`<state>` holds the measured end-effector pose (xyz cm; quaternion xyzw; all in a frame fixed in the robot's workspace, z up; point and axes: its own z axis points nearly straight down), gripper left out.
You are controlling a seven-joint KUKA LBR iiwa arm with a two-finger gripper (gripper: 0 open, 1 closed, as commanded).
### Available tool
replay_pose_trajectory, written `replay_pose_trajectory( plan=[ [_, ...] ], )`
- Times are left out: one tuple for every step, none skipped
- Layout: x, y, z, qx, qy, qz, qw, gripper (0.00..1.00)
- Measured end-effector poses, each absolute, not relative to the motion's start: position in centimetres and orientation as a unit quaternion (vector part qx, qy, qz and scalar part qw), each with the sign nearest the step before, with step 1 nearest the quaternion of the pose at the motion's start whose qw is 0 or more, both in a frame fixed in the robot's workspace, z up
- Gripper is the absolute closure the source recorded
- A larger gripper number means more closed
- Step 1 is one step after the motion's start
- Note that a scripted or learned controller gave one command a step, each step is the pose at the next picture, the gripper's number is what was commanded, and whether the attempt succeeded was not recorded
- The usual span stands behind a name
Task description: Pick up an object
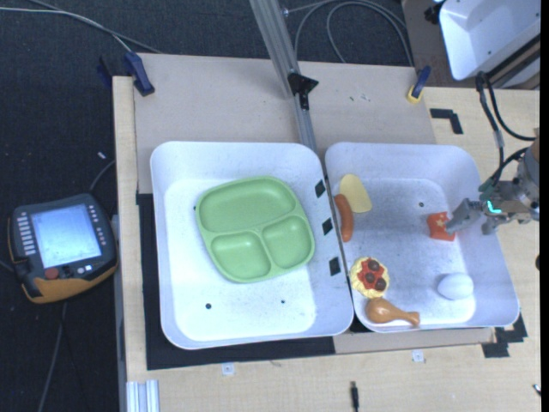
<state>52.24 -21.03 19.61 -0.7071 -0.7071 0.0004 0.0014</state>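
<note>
Sitting in the right bin [403,157], toward its right wall, is a small red block [441,227], and the gripper [470,215] is right up against it from the right. The dark fingers angle down-left to the block's upper right edge, but from this angle it's honestly impossible to tell how far apart they are or whether the block is actually between them. There's a little green light glowing on the gripper body just behind the fingers.

Below the block, near the bin's lower right corner, there's a white egg [455,287]. Over on the left side of the same bin, a toy hot dog [346,215] lies along the wall with a yellow chip-looking piece [356,192] just beside it. Further down sits a small toy pizza [371,275], and right under that a toy chicken drumstick [392,313] by the bottom edge.

The left bin [171,230] holds a green divided plate [256,227] with three compartments, sitting flat and a bit rotated. Off the bench on the left, a teach pendant [60,245] rests on the dark floor with its screen lit.
</note>
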Motion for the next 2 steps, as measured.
replay_pose_trajectory(
  plan=[
    [52.3, -21.0, 19.7, -0.707, -0.707, 0.0, 0.001, 0.0],
    [52.0, -20.0, 14.7, -0.707, -0.707, 0.0008, 0.003, 0.0]
  ],
)
